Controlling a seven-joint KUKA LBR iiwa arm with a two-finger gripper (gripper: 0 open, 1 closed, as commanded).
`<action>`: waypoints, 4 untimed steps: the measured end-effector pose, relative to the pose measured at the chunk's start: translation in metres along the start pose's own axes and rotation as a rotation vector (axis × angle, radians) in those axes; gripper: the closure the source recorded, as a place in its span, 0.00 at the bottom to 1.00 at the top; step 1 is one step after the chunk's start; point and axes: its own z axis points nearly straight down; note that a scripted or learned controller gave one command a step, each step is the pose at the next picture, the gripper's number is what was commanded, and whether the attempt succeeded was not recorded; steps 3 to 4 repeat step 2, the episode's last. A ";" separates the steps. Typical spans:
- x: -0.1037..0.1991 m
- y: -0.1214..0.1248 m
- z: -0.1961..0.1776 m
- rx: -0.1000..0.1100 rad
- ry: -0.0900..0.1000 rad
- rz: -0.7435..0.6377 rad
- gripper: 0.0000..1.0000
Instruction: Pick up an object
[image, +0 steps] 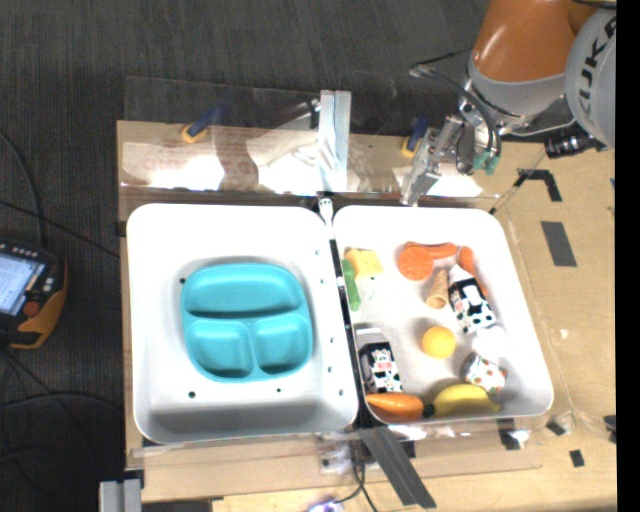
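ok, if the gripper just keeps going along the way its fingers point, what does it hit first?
Probably the back rim of the right bin: the gripper slants down-left right above it. Depth is unclear from this single view.

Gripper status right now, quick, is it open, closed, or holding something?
Gripper: cannot be told whether open or closed; it hangs above the far rim of the right bin, with nothing visibly between its fingers.

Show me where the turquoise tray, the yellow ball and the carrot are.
turquoise tray (245, 292): camera view, on the ridge above its two lower compartments.
yellow ball (438, 342): camera view, on its centre.
carrot (394, 405): camera view, on the middle of its body.
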 end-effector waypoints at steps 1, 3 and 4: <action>0.007 0.011 0.020 0.001 0.001 -0.156 1.00; 0.018 0.004 0.029 0.001 0.001 -0.233 1.00; 0.018 0.004 0.029 0.001 0.001 -0.233 1.00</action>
